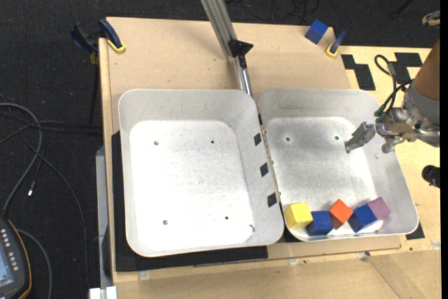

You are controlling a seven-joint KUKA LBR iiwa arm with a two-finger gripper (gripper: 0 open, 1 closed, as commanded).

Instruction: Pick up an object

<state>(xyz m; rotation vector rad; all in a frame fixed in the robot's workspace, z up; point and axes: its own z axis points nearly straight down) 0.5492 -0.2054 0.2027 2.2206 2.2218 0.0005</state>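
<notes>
Several small blocks lie in a row along the near wall of the right bin: a yellow block, a blue block, an orange block, a second blue block and a purple block. My gripper hangs over the right bin's far right part, well above and behind the blocks. Its fingers stand apart with nothing between them.
The left bin sits beside the right one. A grey pole slants from the top of the view down to the bins' shared far corner. A blue block and clamps rest on the wooden bench behind the bins.
</notes>
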